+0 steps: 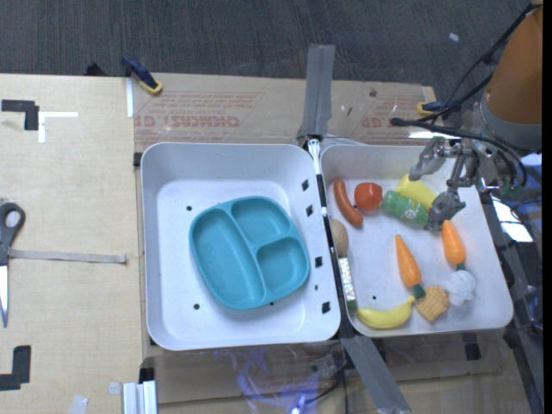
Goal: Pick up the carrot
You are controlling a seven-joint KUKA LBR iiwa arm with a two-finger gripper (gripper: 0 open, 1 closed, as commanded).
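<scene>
On the worktop (69, 317) we see the left bin (155, 257) holding a blue tray (248, 251); in the right bin (492, 309), a carrot (407, 260) lies at six o'clock of the spread, empty gripper (435, 184).

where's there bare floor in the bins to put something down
Left bin: bare strips all around the blue divided plate. Right bin: a small patch between sausage, carrot and banana; crowded elsewhere, especially under the gripper.

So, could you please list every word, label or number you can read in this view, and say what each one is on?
Red print on the brown cardboard sheet behind the two white bins: upside down and blurred, not reliably readable.
A second patch of the same red print behind the right bin: too blurred to read.
No other lettering is visible.
</scene>
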